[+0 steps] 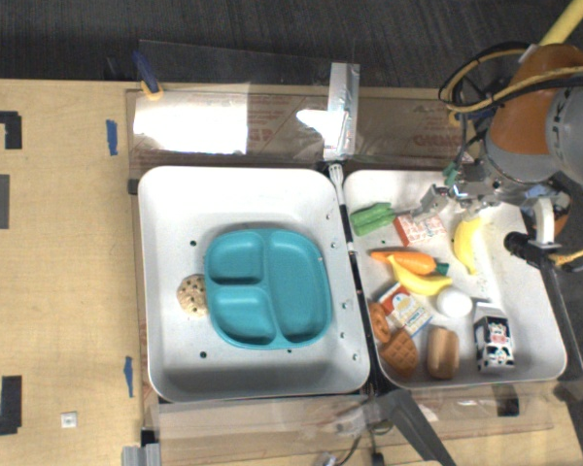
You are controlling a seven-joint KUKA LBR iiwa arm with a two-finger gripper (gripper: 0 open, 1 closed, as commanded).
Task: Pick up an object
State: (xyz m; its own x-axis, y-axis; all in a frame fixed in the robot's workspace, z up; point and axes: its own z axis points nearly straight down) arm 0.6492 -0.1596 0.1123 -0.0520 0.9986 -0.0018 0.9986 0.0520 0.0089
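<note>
My tool point(445, 194) near top of right bin point(549, 352) — banana point(465, 244) just below, standing lengthwise. Can't tell tool's state.

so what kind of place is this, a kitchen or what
Probably a robot lab bench, not a kitchen: a cabled arm reaches over two white bins, the right one full of toy food like a banana, the left one holding a teal divided plate, with tape markers on the bench.

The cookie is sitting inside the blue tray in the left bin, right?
Not quite. The cookie is in the left bin, but it lies on the white floor beside the blue tray, against the tray's left edge, not inside a compartment. The camera view shows this.
</note>
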